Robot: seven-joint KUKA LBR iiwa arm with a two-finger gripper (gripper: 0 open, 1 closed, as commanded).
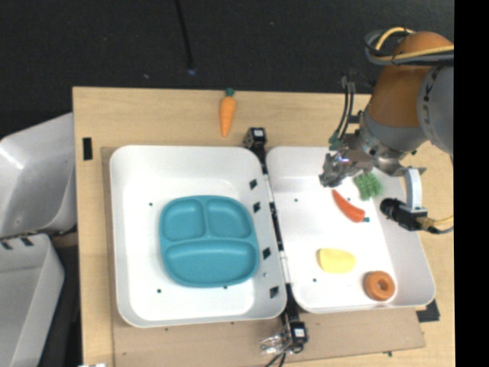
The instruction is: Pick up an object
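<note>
The right bin [306, 205] holds a red chili pepper [348, 206], a green leafy piece [369, 186], a yellow lump [336, 261] and a brown doughnut [379, 285]. My gripper [334, 171] hangs low over the bin's far part, just left of the green piece and above the pepper's upper end. Nothing is seen between its fingers. In the left bin [137, 281] lies a teal divided plate [208, 240].
An orange carrot [227, 113] lies on the wooden bench behind the left bin. A black clip [254, 138] sits at the far end of the seam between the bins. The grey arm with its orange band [397, 90] fills the upper right.
</note>
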